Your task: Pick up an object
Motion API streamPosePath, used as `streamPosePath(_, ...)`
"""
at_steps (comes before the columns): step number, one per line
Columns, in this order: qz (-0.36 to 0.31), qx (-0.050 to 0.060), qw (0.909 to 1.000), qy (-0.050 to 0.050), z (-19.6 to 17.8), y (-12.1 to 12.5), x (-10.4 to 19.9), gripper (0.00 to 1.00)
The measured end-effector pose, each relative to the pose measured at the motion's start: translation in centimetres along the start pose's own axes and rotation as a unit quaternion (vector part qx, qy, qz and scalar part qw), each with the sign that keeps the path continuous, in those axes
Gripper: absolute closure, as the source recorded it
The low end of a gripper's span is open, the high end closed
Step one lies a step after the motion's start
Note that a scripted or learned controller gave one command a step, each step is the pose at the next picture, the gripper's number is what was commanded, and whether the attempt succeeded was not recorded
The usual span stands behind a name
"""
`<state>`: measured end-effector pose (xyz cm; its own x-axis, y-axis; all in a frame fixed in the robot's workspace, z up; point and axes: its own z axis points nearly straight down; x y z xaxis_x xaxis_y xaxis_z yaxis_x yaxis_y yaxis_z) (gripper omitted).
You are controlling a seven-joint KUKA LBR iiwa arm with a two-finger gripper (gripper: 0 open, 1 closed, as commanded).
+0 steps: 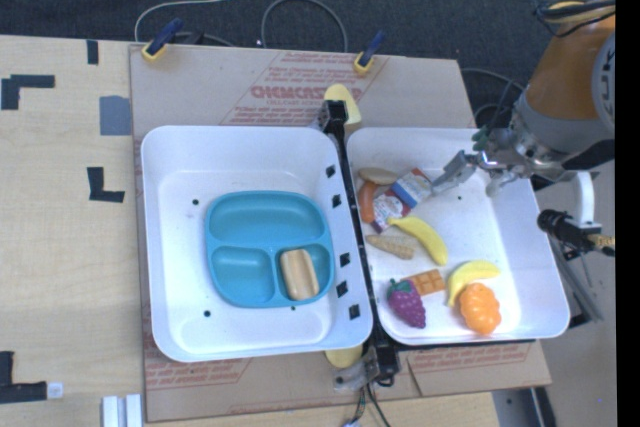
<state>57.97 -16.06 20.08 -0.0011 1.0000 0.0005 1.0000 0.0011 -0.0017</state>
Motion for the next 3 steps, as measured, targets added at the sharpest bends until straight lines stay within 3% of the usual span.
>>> streamPosePath(1, 0.0, -0.002, 1.0, -0.002, 11.9, -2.1, 3.1, 0.0)
streamPosePath(2, 0.001, -0.004, 1.0, -0.003, 10.4, -1.9, 2.9, 1.0)
streamPosePath(3, -0.004, -0.004, 1.0, 0.001, 1.1, -3.0, 10.3, 1.0)
